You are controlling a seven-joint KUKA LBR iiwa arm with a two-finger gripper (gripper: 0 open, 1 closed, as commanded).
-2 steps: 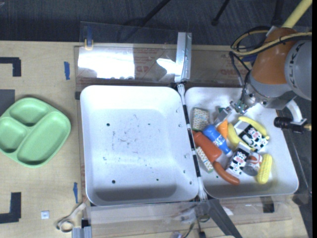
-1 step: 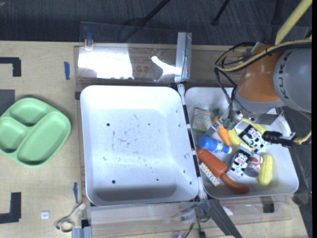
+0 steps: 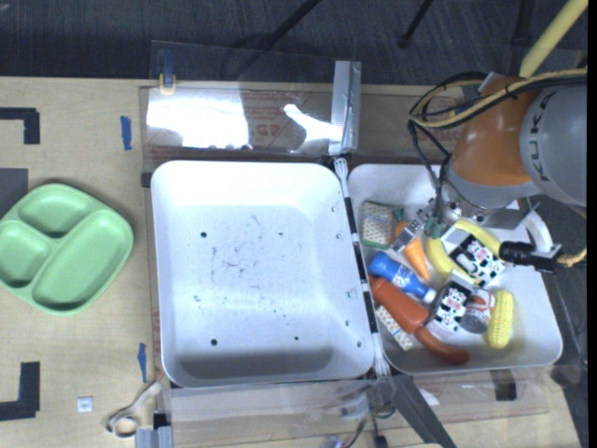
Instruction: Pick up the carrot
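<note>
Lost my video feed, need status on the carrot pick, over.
Gripper low in right bin. Carrot beside blue bottle, not held. Banana, corn crowd it.

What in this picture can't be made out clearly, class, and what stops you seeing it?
- Gripper fingers: hidden under the arm in the camera view; open or shut unknown.
- Carrot: partly covered by the banana and bottle.
- Right bin: its far corner is hidden by the arm.
- Labels on the toys: too small to read.

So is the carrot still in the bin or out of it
In. The carrot lies in the right bin among the other toys, beside the blue bottle, below the arm.
</note>
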